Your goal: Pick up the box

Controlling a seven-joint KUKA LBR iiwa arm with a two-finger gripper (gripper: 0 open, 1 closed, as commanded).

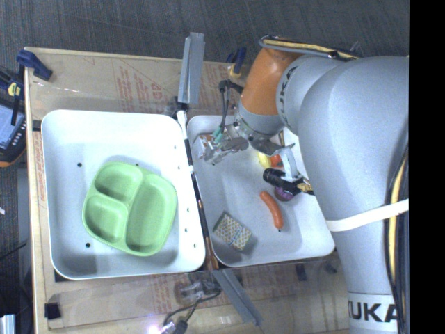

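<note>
The box (233, 231) is small and flat with a checkered brown and grey top. It lies near the front edge of the right bin (309, 239), left of centre. My gripper (214, 147) hangs over that bin's far left corner, well away from the box, with nothing visibly held. The grey arm with its orange band (264, 82) reaches in from the right and covers the bin's right side.
An orange sausage-shaped toy (272, 209) lies right of the box. A small yellow and red item (265, 160) is partly hidden under the wrist. The left bin (62, 134) holds a green divided plate (130, 208). A metal divider (197, 200) separates the bins.
</note>
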